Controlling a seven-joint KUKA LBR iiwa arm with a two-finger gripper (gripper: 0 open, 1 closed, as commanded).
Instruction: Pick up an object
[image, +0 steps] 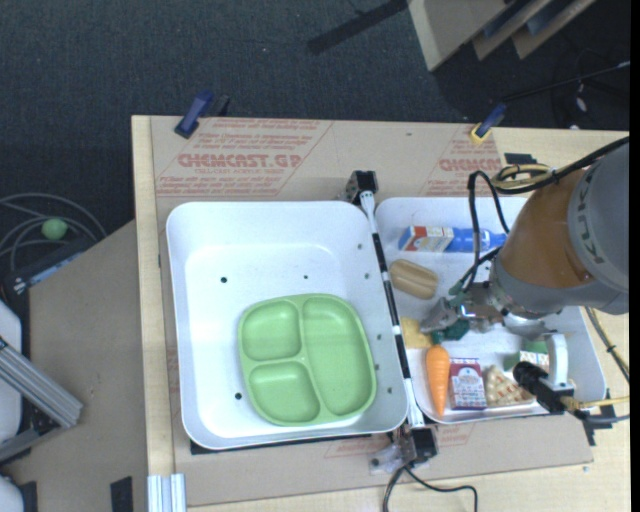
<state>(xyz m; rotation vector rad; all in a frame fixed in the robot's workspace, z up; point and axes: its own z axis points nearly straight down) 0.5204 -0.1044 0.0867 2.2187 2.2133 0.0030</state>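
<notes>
The right bin (592, 372) holds several small objects. A blue and white box (447, 239) lies at its back. A tan bread roll (414, 277) sits near the left wall. An orange carrot (437, 371) lies at the front, beside a red packet (466, 385) and a beige cracker-like piece (503, 385). My gripper (452, 316) hangs low over the middle of this bin, between the roll and the carrot, with a small green thing (461, 327) right at its tip. The wrist hides what lies under it.
The left bin (200, 260) holds a green divided plate (305, 357). The grey arm with its orange band (548, 235) covers the right half of the right bin. Cables (490, 190) loop over the bin's back edge. Clamps sit between the bins.
</notes>
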